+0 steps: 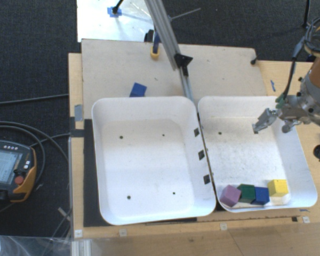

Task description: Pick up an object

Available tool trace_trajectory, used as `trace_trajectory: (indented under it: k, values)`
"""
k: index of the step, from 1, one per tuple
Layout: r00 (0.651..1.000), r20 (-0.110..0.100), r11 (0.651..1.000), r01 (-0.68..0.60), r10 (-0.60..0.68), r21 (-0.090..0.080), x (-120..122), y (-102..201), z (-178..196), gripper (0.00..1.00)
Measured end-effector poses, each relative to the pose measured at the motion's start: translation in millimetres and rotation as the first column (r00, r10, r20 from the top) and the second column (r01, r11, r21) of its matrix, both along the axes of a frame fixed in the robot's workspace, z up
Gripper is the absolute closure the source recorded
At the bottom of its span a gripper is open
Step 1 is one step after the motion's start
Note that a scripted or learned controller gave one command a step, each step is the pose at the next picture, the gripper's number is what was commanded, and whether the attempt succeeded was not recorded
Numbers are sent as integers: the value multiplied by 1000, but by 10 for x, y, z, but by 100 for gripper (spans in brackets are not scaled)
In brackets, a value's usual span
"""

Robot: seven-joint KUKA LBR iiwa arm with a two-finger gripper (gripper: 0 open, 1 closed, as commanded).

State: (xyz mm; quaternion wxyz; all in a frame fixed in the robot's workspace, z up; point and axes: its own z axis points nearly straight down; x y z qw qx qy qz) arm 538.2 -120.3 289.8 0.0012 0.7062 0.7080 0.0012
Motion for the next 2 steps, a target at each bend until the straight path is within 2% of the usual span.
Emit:
trace_trajectory:
  k: [1, 2]
  values:
    - [1000, 4, 1000, -3, 3, 0, 11, 1, 114, 100]
    - [1000, -6, 1000, -5, 5, 1, 217, 289, -503, 100]
